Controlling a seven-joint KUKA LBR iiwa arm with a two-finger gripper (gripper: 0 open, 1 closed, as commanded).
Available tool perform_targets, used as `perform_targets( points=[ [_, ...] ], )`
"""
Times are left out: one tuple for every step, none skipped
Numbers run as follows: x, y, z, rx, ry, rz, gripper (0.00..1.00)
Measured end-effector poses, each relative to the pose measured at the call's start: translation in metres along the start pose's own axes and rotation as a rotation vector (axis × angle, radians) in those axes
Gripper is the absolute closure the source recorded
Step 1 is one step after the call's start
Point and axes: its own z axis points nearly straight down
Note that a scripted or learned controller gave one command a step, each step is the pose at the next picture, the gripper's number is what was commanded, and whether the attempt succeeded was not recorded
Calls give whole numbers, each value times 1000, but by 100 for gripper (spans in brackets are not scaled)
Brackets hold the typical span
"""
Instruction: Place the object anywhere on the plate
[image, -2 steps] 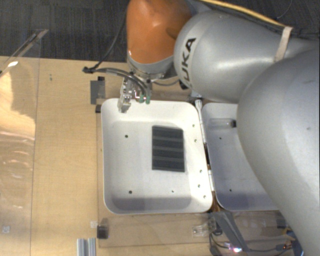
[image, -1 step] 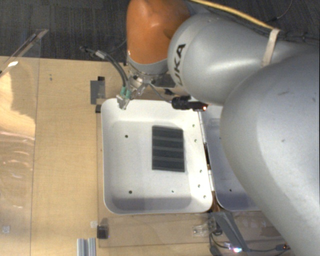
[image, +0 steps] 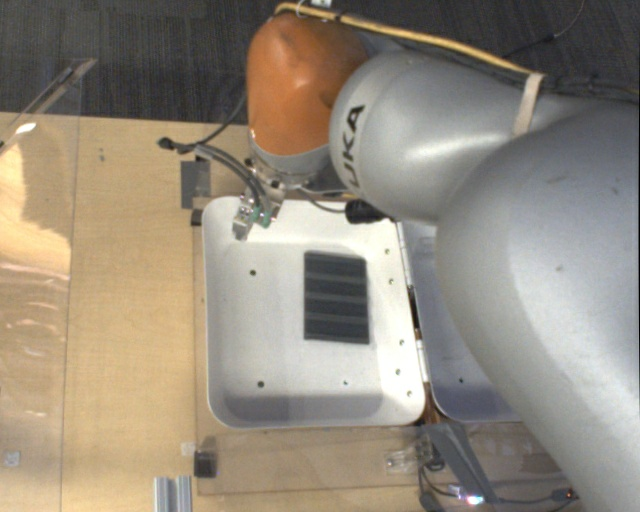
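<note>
A dark grey ribbed rectangular plate (image: 336, 297) lies flat near the middle of the left white bin (image: 240, 340). The arm's orange band (image: 290, 80) and grey wrist hang over the bin's far edge. Below the wrist, a small metal tip with green parts, which I take for the gripper (image: 247, 216), sits over the bin's far left corner. It stands apart from the plate, up and to the left. The wrist hides most of the gripper.
The arm's large grey body covers most of the right bin (image: 455, 385). A black bracket (image: 195, 185) and cables sit at the left bin's far left corner. A small black block (image: 205, 462) rests on the wooden bench in front.
</note>
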Motion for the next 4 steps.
perform_targets(
  points=[
    [0,1,-66,-3,-4,-58,100],
    [12,-5,-28,-3,-3,-688,100],
    [-8,4,9,-3,-2,-995,100],
    [-9,5,-69,-4,-7,-991,100]
  ],
)
